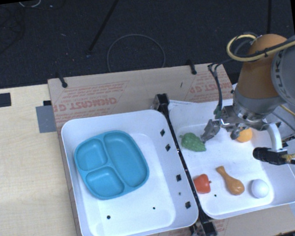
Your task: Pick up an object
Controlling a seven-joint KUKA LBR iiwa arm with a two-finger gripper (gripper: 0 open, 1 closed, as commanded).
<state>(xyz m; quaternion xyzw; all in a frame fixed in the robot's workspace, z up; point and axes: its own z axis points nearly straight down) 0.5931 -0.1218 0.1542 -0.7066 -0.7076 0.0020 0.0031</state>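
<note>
My gripper (224, 131) hangs over the back of the right bin (289, 193), open, with nothing between its fingers. One finger (211, 130) points down toward a green leafy toy (193, 142) just to its left, without touching it. A small orange piece (244, 136) lies right beside the other finger, partly under the wrist. Nearer the front lie a red toy (202, 184), a tan drumstick (231, 180) and a white ball (259, 188).
A blue divided plate (110, 163) lies in the left bin (98, 230). A black divider (178, 159) runs between the bins. A black cable and connector (272, 155) hang from the arm over the right bin's right side.
</note>
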